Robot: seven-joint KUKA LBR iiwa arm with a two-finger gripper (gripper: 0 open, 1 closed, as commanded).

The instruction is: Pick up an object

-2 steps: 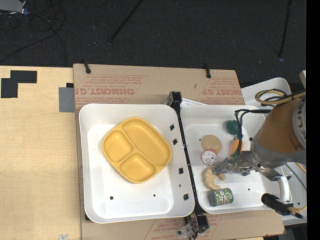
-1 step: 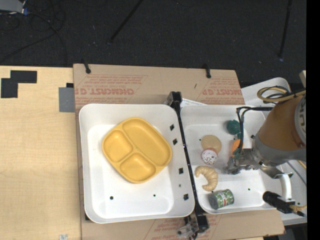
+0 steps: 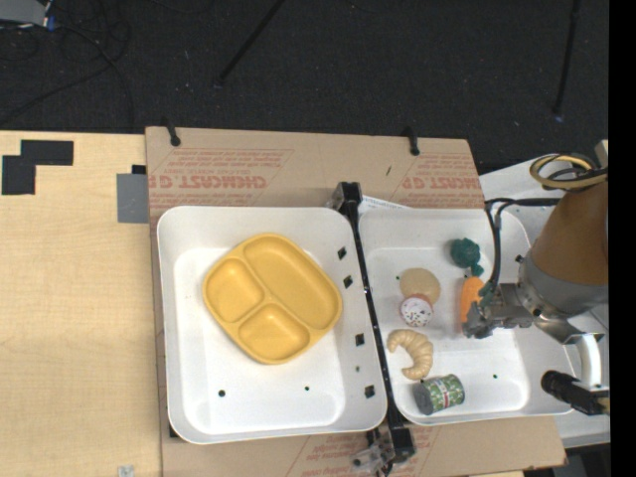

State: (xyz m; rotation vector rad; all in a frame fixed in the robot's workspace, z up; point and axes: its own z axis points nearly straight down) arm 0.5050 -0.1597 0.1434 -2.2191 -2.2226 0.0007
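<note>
Though the tool's (image 3: 481,318) grip state is impossible to tell, carrot (image 3: 467,297) beside it, long axis near-upright in view.

Hand (image 3: 484,318) overlaps carrot (image 3: 467,294); fingers indistinct.

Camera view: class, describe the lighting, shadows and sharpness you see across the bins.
Camera view: even, soft light on both bins; the yellow plate casts a faint shadow on the left bin; dark background above lacks detail; the tool and small items look slightly soft.
</note>
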